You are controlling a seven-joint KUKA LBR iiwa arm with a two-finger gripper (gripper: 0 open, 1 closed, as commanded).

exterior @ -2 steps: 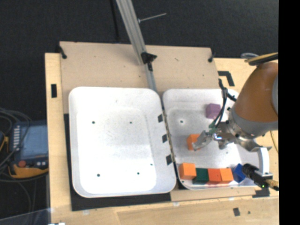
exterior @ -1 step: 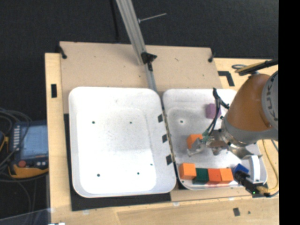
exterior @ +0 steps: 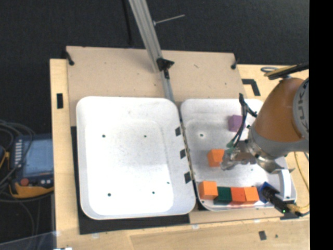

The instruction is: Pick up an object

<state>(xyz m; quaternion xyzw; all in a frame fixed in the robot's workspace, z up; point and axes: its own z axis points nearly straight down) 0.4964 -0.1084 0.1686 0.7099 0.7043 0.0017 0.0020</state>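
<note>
While the counter [exterior: 130, 233] carries two white bins, the left bin [exterior: 130, 155] sits beside the right bin [exterior: 208, 113], where the gripper [exterior: 229, 162] hovers touching an orange block [exterior: 215, 157]; its opening cannot be told. Along that bin's near wall lie orange blocks [exterior: 209, 189] and a green block [exterior: 224, 195].

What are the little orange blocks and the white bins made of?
The orange blocks look like painted wood or solid plastic: flat faces, sharp edges, an even matte colour. The view cannot settle which. The white bins look like thin moulded plastic: rounded corners, a smooth raised rim and a soft sheen.
</note>
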